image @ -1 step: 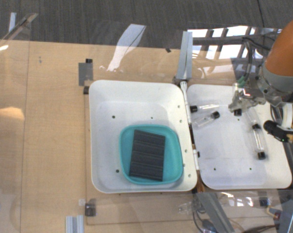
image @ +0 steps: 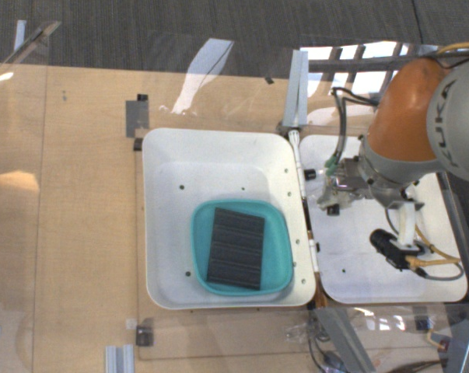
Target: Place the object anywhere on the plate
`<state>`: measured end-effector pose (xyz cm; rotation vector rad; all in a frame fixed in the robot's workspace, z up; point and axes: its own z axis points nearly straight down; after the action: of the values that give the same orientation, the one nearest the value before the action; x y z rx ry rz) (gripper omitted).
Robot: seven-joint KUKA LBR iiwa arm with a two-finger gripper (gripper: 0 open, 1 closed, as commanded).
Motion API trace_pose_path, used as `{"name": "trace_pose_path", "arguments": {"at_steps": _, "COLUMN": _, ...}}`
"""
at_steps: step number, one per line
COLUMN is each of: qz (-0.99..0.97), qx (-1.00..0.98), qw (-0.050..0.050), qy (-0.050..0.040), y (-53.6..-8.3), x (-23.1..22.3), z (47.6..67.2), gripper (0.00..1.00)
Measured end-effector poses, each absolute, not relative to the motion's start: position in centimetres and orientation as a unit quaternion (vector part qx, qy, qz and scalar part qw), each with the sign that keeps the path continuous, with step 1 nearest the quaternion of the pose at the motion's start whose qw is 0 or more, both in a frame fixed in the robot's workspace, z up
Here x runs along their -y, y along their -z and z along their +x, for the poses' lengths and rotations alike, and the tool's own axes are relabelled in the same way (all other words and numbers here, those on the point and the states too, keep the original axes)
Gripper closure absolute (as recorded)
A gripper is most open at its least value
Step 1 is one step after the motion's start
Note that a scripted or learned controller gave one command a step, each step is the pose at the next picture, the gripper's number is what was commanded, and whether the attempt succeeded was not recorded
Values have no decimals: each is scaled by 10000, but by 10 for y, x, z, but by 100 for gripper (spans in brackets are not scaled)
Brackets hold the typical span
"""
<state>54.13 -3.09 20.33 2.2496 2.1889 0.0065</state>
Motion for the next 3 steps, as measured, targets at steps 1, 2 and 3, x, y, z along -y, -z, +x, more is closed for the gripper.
{"name": "trace_pose_path", "arguments": {"at_steps": 1, "qz": 6700, "qx": -7424, "qw": 19, "qy": -27, "y": -225, "x": -63, "z": 539, "gripper": 100}}
{"name": "trace_pose_path", "arguments": {"at_steps": 2, "qz": 6088, "qx": -7934, "qw": 6, "qy": -16, "y": -153, "x": -127, "z": 488, "gripper": 100}}
{"name": "trace_pose_path", "arguments": {"at_steps": 3, "qz": 6091, "qx": -7931, "qw": 9, "qy": -18, "y": -153, "x": -126, "z": 488, "gripper": 0}}
